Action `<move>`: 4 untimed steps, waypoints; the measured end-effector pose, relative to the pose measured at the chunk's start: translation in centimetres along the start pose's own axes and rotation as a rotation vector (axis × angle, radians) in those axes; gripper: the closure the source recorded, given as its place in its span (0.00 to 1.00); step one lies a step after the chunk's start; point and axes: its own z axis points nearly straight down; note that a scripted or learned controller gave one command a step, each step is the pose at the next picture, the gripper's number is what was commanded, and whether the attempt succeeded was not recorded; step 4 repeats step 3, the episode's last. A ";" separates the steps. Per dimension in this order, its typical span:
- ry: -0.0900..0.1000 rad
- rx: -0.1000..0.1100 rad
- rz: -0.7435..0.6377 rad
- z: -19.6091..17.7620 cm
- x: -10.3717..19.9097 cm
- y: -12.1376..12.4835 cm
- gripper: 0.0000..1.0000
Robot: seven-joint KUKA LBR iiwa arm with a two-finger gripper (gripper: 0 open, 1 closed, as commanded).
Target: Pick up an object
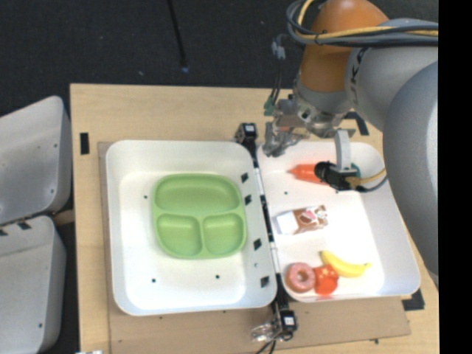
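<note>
Orange carrot (302, 172) in the far half of the right bin (383, 227), flat on the white floor, thick end toward the centre rim where the two bins meet, near that rim but not touching it. Just beyond and left of it, the gripper (274, 146), over the bin's far left corner and close to the rim; cannot tell whether open or closed, and nothing seen held in it. Above the gripper, the arm (332, 43) with its orange band, coming in from the right. Nearer the camera than the carrot, with a strip of bare floor between, a small snack packet (301, 220), white and brown, just beside the centre rim; print on it too small to read. Further forward, a yellow banana (344, 265), curved and lying flat. In the near left corner, a pink donut (299, 276) touching a red tomato-like piece (327, 280), both tight against the near wall. Open white floor along the right side of this bin, from carrot level down to the banana. In the left bin (133, 271), a green divided plate (199, 214) near the middle, with bare floor on all sides, widest at the left and near edges. Under both bins, the pale wooden bench (88, 116), a narrow margin of it showing around them.
</note>
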 end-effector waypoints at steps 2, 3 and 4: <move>0.001 -0.004 -0.001 -0.1 9.3 1.2 1.00; -0.001 -0.002 0.002 0.0 9.0 1.2 0.00; -0.001 -0.002 0.002 0.0 9.0 1.2 0.00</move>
